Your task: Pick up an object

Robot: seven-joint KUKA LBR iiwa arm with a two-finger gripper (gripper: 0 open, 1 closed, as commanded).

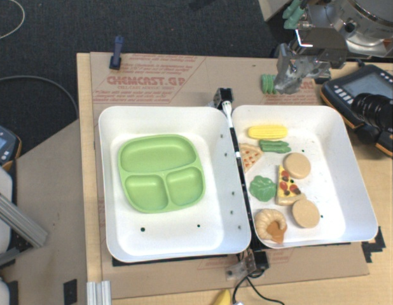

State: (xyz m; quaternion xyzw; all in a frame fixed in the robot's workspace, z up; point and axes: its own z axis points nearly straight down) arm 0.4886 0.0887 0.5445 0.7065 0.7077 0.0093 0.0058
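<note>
Toy foods (pixel 280 180) fill right bin (pixel 352 189); green tray (pixel 161 172) in left bin (pixel 110 170); gripper (pixel 287 81) above, jaw state unclear

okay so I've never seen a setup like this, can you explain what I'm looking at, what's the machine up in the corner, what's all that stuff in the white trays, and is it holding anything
You are looking down at a slant from one fixed camera above a workbench. The machine at the upper right is a robot arm; its gripper, a two-finger claw, hangs past the far rim of the right bin. Something small and green sits beside the claw, but I cannot tell whether it is held or whether the claw is open.

Two shallow white bins sit side by side. The left bin holds a green divided plate. The right bin holds toy food: a yellow corn cob, a green pea pod, a pizza slice, a green leafy piece, two round tan cookies, a second, thicker pizza slice and a croissant.

The arm's job is to pick up one object.
</note>
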